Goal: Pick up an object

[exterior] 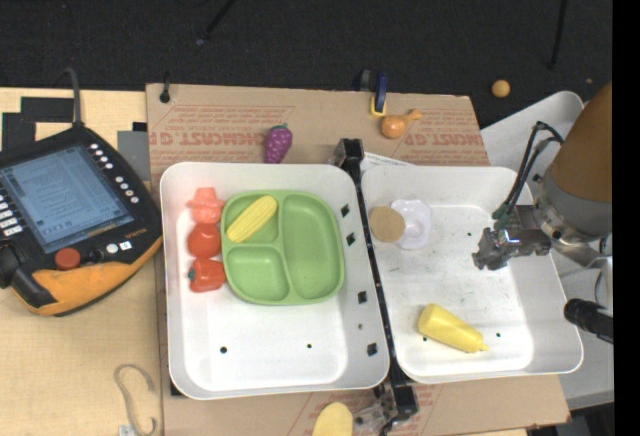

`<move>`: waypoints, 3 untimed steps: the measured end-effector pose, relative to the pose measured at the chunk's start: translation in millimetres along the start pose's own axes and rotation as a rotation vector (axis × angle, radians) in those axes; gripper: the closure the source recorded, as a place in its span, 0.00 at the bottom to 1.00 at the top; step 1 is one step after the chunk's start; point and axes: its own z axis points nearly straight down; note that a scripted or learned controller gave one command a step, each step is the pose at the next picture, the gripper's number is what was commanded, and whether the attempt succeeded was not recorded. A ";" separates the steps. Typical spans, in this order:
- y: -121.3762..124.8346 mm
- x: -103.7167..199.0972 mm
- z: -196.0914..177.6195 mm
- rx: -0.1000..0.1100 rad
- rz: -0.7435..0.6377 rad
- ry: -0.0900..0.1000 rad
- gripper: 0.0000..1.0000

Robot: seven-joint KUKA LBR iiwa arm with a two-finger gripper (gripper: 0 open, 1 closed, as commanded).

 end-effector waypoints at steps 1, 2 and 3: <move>18.3 46.1 9.4 0.002 0.001 -0.001 1.00; 49.3 99.9 14.4 0.001 -0.001 0.001 1.00; 75.4 139.1 1.9 0.000 0.001 0.000 1.00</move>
